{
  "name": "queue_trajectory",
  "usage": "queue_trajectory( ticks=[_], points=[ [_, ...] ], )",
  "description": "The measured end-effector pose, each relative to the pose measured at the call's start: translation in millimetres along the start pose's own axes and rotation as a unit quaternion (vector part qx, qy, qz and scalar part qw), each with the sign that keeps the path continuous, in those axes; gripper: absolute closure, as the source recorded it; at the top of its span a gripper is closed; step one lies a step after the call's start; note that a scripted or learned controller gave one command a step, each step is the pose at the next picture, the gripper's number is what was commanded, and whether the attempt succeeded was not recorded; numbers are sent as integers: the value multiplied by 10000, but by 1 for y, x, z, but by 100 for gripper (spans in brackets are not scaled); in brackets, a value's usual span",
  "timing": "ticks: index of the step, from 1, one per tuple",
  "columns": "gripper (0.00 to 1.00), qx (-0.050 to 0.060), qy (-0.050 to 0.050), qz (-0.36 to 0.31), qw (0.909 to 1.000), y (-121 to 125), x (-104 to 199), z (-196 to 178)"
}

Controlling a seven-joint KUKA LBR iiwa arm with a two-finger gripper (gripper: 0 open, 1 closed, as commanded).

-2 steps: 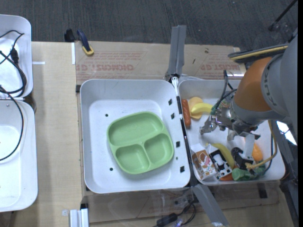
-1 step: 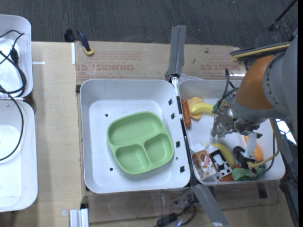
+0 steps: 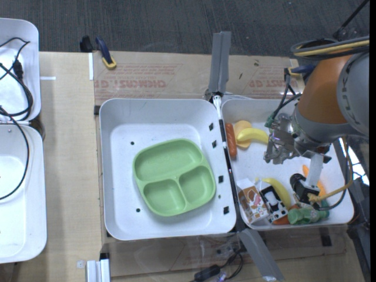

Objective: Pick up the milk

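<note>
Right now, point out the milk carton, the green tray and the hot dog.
milk carton (image 3: 252,202), camera view, on its printed front face
green tray (image 3: 174,176), camera view, on the ridge between compartments
hot dog (image 3: 231,140), camera view, mid-length

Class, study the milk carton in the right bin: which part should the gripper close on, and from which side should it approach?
The milk carton lies on its side near the right bin's front left corner, against the wall, a banana close on its right. Probably best to come straight down and close across its narrower width at mid-body, fingers toward the bin's front and back, where there looks to be more room.
</note>
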State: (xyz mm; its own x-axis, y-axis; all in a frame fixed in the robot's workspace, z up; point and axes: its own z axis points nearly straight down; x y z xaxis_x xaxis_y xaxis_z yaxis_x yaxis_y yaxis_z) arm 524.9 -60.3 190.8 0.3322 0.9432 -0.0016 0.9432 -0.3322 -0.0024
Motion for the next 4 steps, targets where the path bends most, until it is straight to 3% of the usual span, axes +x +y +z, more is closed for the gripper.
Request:
queue_trajectory(
  ticks=[1, 2, 3, 4],
  points=[
    [0, 1, -3, -2, 10000, 0, 0, 0],
    [0, -28, 20, 1116, 9937, -32, -46, 98],
    [100, -78, 22, 1128, 9936, -28, -47, 86],
    [100, -3, -5, 1604, 9871, 91, 20, -1]
  ],
)
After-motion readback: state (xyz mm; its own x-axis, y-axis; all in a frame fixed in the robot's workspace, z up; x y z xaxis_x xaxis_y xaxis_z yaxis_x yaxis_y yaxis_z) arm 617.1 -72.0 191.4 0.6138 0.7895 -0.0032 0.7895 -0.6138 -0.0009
